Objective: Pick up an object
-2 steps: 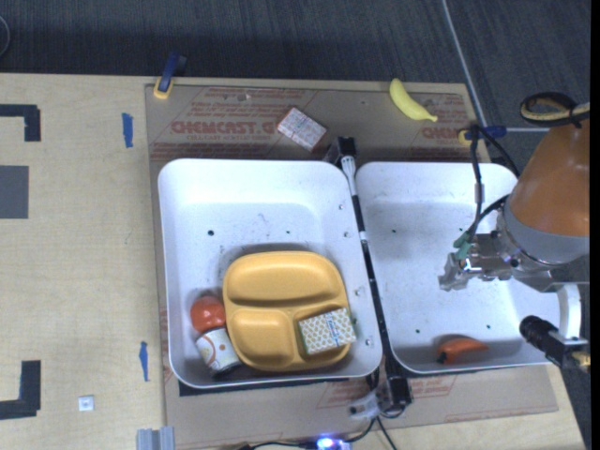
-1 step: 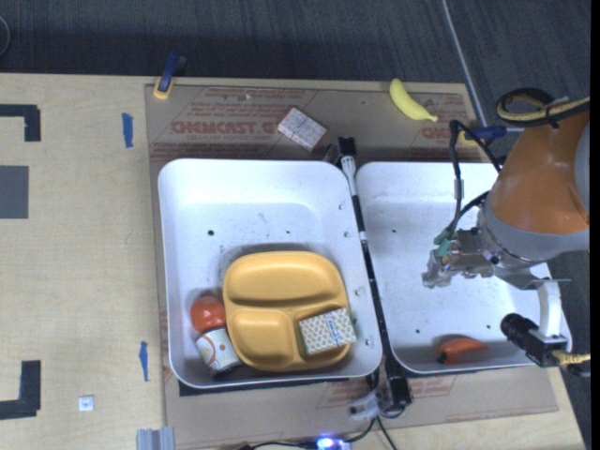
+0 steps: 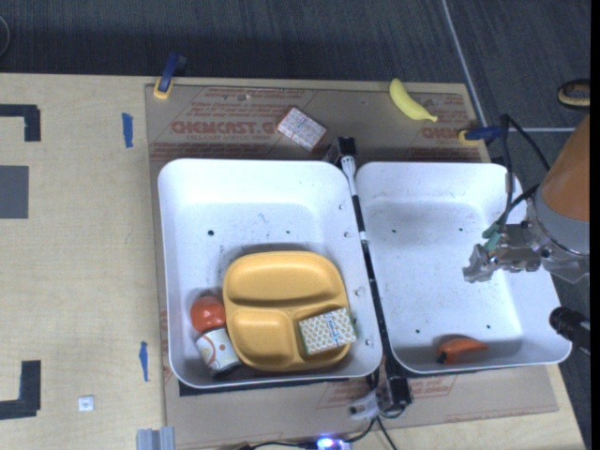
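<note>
An orange carrot-like object (image 3: 460, 349) lies near the front edge of the right bin (image 3: 422, 289). The left bin (image 3: 253, 204) holds a yellow divided tray (image 3: 277, 303) with a patterned small box (image 3: 326, 332) resting on its front right section. Beside the tray's left sit an orange-red ball-like toy (image 3: 207, 314) and a white cup-like item with orange marks (image 3: 217, 350). My gripper (image 3: 480, 268) hangs over the right side of the right bin, well above and behind the carrot, with nothing seen between its fingers.
On the cardboard behind the bins lie a yellow banana (image 3: 411, 101) and a small patterned block (image 3: 301, 127). Blue clamps (image 3: 170, 71) hold the cardboard. A black divider (image 3: 361, 242) runs between the bins. Cables trail at the front edge.
</note>
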